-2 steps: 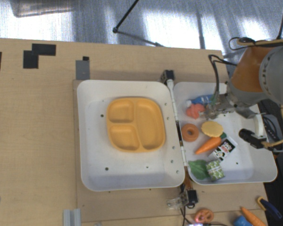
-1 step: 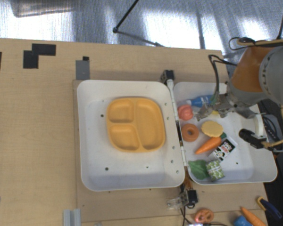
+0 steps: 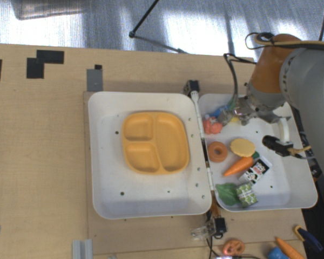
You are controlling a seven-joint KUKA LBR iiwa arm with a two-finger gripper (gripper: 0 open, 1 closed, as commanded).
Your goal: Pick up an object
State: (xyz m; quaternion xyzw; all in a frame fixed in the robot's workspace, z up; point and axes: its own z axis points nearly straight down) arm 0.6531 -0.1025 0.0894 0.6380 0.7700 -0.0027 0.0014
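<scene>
Not yet done: gripper (image 3: 238,112) low at far left of right bin (image 3: 291,196), above pink toy (image 3: 211,125), pincer state impossible to tell, nothing visibly lifted.

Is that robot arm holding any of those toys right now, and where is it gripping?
It cannot be told. The gripper sits low in the right bin near a blue item and a pink toy, but nothing visibly sits between its fingers.
</scene>
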